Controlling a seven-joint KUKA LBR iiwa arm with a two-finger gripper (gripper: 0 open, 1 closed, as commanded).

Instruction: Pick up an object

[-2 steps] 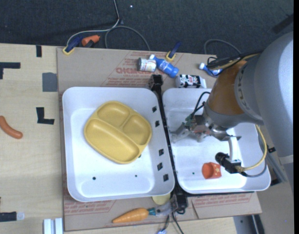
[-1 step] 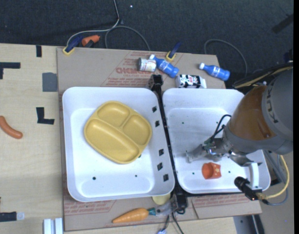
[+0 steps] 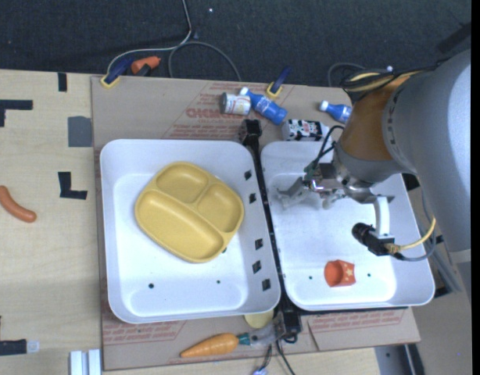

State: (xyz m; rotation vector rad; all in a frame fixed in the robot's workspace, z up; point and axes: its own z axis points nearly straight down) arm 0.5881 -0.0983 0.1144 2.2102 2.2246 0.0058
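Note:
A small orange-red object lies near the front of the right bin. My gripper hangs over the back left part of that same bin, well behind the orange-red object and apart from it. I see nothing held in it. The arm's grey body and orange band cover the bin's back right corner. A yellow divided plate rests in the left bin.
Outside the bins lie a carrot at the front, a sausage far left, and small bottles behind. A black divider runs between the bins. A black cable end hangs off the arm over the right bin.

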